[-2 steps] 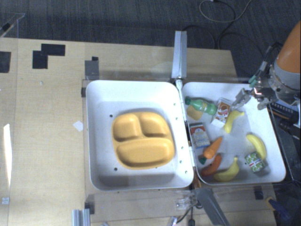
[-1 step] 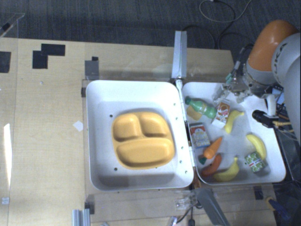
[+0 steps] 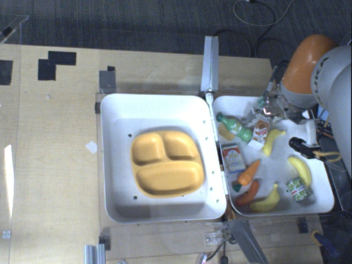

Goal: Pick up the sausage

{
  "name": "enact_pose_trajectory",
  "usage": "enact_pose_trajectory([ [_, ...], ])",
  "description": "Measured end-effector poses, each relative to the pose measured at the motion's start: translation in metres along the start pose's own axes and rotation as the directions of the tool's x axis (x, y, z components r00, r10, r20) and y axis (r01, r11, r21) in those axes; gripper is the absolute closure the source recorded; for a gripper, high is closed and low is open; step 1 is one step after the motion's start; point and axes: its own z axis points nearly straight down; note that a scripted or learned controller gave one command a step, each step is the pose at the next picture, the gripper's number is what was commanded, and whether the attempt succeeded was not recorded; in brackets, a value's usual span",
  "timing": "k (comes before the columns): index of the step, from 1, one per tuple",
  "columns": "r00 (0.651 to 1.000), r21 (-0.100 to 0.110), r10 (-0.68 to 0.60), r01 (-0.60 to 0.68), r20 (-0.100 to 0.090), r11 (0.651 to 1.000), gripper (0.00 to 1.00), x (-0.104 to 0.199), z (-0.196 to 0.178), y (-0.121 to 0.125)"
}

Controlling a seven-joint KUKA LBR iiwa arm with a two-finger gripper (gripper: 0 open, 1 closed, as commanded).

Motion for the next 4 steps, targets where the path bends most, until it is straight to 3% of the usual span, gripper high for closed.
enact_pose_trajectory([
  [1,1.000,-0.008,-0.002,0.002,0.001,1.000,1.00,0.000,-0.014,0.003],
  [3,1.000,-0.022,-0.005,0.005,0.004,1.000,1.00,0.001,-0.039,0.008],
  [4,0.997,0.001,0.083,-0.083,0.000,0.997,1.00,0.021,-0.139,0.017],
])
